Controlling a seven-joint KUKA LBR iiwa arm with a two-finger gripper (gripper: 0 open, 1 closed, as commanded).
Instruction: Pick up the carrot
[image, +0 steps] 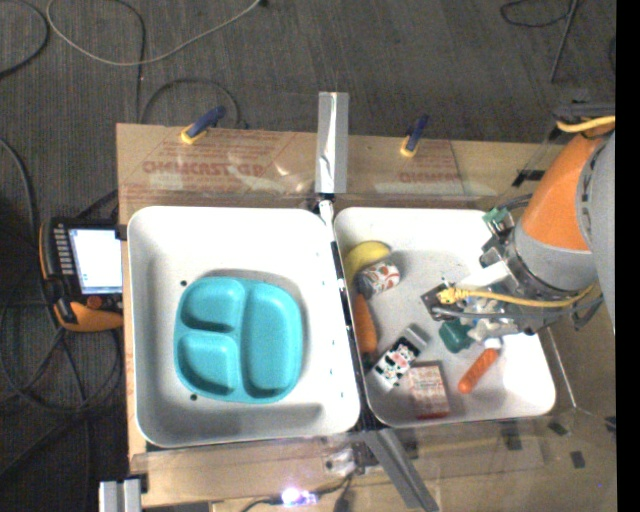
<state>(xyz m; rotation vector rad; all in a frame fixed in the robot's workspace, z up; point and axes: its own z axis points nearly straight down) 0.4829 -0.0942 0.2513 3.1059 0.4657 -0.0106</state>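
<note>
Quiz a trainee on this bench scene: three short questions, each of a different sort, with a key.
1. True or false: the teal tray lies in the left bin.
2. The tool is above which bin? A) the left bin B) the right bin
3. How many orange carrot-like pieces lie in the right bin?

Key: 1 true; 2 B; 3 two, one by the divider and one just below the tool.
</note>
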